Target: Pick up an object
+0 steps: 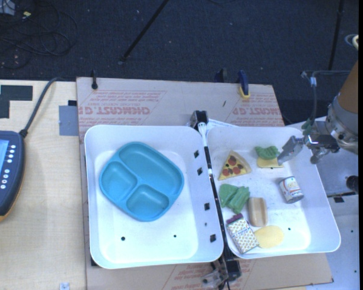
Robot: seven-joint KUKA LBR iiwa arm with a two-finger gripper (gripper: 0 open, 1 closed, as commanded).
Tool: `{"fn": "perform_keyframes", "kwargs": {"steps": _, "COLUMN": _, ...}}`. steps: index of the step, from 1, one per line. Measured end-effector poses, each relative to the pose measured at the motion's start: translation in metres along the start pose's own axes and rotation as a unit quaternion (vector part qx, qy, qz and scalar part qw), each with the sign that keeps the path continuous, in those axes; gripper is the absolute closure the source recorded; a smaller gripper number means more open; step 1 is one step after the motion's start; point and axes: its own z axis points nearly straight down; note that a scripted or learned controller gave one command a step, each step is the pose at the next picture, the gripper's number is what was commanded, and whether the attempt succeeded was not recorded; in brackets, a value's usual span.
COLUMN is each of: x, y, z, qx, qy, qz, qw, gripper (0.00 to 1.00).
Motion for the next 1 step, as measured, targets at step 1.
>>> {"fn": "perform_keyframes", "kwargs": {"steps": 1, "x": 0.0166, "y": 0.0566, "z": 0.1473, "qx": 0.005, "qy": 0.002, "qz": -0.001, "qw": 1.0000, "gripper": 0.00}}
